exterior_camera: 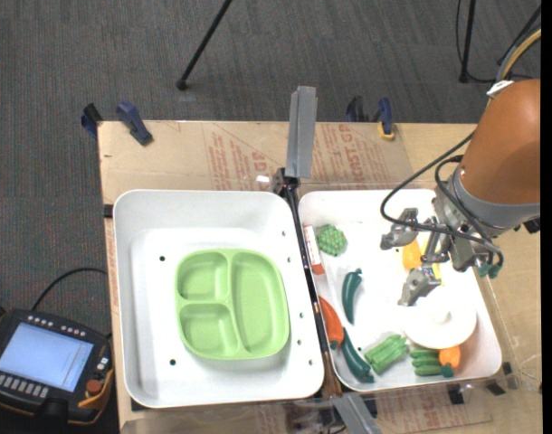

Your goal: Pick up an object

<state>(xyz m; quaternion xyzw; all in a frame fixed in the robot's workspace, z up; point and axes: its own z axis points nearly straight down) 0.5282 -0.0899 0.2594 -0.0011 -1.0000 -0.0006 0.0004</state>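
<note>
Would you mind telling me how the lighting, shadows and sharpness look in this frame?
Camera view: even, soft light; white right bin nearly washed out; faint shadow beneath the green divided plate; gripper slightly soft; orange arm band shows a mild sheen.

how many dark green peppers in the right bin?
2. One dark green pepper lies mid-bin, left of the gripper; the other pepper sits at the bin's lower left edge, beside the orange one. More may hide under the arm.

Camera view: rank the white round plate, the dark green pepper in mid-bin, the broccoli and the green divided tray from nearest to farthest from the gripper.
From the gripper:
1. White round plate, just below it.
2. Dark green pepper, to its left.
3. Broccoli, upper left of right bin.
4. Green divided tray, in left bin.
</note>
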